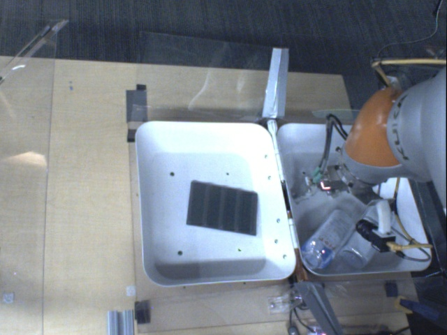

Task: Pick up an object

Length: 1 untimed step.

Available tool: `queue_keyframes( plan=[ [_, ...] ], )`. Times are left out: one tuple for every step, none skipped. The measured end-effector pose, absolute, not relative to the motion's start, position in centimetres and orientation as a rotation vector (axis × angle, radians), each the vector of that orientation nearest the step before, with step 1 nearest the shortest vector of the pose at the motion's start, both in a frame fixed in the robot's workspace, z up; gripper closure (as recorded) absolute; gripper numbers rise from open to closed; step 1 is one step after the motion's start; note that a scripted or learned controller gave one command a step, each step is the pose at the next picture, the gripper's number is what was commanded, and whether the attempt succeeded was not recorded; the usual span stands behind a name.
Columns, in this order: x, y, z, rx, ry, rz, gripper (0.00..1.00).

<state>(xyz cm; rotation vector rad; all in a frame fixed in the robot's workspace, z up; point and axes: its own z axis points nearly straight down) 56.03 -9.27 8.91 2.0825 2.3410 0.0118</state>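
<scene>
A black ribbed rectangular pad (222, 206) lies flat in the middle of the left bin (157, 152). In the right bin (300, 142), a clear plastic bottle (330, 237) with a bluish cap end lies on its side near the front left corner. My gripper (316, 183) hangs low over the right bin's left half, just behind and above the bottle, and the view shows nothing held in it. The grey arm with its orange band (370, 135) covers the bin's right side.
A metal divider post (274, 82) stands behind the wall shared by the two bins. A clear panel (202, 75) stands behind the left bin. The wooden bench top (70, 187) stretches away to the left.
</scene>
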Motion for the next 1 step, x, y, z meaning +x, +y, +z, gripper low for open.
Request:
queue_keyframes(
  plan=[
    [62.23,-10.43,8.8,2.094,2.332,0.009,0.0]
  ],
)
